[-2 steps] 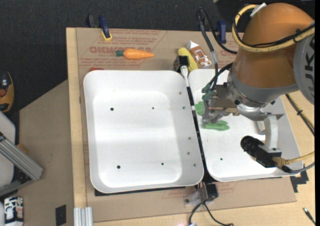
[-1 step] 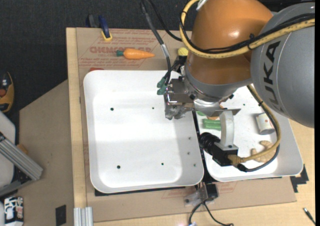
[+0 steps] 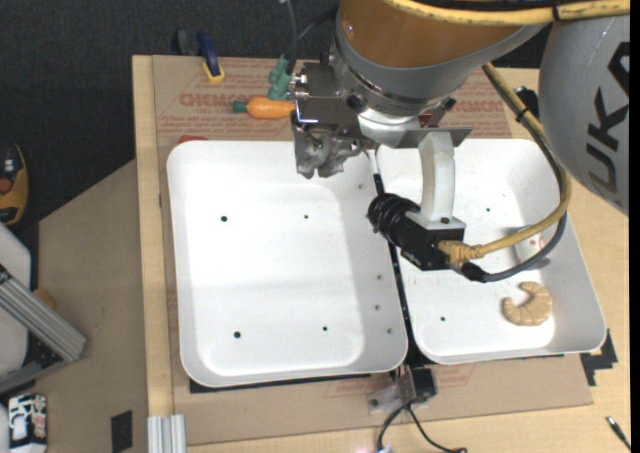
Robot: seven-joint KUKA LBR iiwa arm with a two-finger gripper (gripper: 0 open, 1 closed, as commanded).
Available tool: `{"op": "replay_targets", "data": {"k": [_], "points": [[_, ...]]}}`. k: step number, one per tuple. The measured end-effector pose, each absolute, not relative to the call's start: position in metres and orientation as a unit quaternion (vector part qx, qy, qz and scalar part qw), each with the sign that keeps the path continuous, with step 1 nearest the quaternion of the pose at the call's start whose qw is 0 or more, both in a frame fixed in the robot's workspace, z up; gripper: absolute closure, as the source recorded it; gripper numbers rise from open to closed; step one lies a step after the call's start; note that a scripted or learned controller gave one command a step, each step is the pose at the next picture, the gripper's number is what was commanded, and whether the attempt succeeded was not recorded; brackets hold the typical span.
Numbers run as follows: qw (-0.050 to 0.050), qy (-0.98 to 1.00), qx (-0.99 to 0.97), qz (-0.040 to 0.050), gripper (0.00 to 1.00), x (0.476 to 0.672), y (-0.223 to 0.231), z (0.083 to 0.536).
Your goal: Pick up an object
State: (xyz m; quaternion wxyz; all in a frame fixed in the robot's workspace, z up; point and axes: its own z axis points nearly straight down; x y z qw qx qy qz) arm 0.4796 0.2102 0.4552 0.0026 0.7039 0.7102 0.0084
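Arm (image 3: 450, 11) comes in from the right, filling the top of the view: glossy orange band over a smooth grey housing, yellow and black cables looped around it. Claw (image 3: 322, 156) is a small dull metal assembly hanging over the far edge of the left bin (image 3: 200, 241), near the divider between the two bins; can't tell if it's clenched or released, and nothing visible in its grip. Left bin is a shallow white plastic tray with rounded corners and a few small dark dots on its smooth floor. Right bin (image 3: 500, 191) is the same type of tray; the task object, a small tan crescent-shaped piece (image 3: 527, 304), rough or crumbly looking like a pastry, lies flat near its near-right corner, well apart from the claw. A white curved bracket (image 3: 437, 181) and a black boxy module (image 3: 415, 233) with a yellow cable hang over the right bin's left side. Both bins sit on a brown cardboard sheet (image 3: 160, 141) with red printed lettering, on the counter. On the cardboard behind the left bin lies an orange-handled tool (image 3: 265, 108) with a green tip, and a blue-and-yellow clamp (image 3: 210, 59) stands near the far-left corner.
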Motion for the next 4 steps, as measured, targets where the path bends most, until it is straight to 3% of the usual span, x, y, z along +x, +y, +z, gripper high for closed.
{"op": "replay_targets", "data": {"k": [2, 3, 4], "points": [[0.003, 0.704, 0.710, 0.0028, 1.00, 0.480, 0.039, 0.538], [0.001, 0.707, 0.707, 0.0007, 0.00, 0.480, 0.045, 0.535], [0.003, 0.707, 0.707, 0.0024, 1.00, 0.480, 0.045, 0.546]]}}
